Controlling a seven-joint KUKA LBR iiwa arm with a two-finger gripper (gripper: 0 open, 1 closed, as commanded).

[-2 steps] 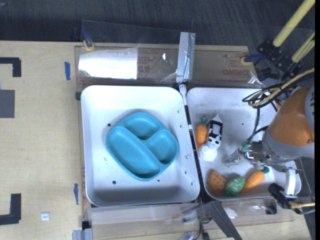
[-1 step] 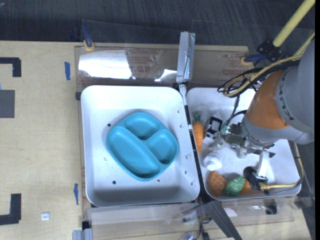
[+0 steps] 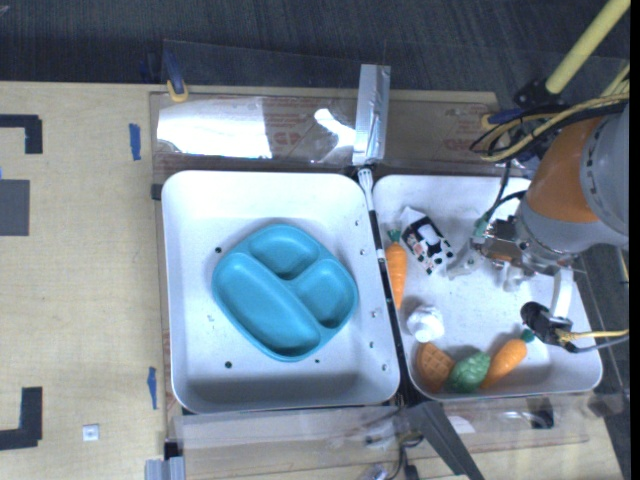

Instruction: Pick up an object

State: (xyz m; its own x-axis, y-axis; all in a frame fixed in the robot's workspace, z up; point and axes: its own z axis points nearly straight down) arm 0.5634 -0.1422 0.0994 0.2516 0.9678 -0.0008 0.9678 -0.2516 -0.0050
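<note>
The right bin [image 3: 585,373] holds several small toys. A black-and-white cow figure [image 3: 426,241] lies near its back left, with an orange carrot [image 3: 396,270] along the left wall. A small white piece [image 3: 427,320] sits below them. Along the front wall lie an orange rounded toy [image 3: 432,364], a green toy [image 3: 468,371] and a second carrot [image 3: 508,357]. My gripper [image 3: 497,255] hangs over the middle of the right bin, just right of the cow figure, with nothing seen in it.
The left bin [image 3: 190,268] carries a blue divided plate [image 3: 285,290] at its centre. A raised wall [image 3: 383,288] divides the two bins. Yellow cables [image 3: 520,128] loop behind the right bin near the arm.
</note>
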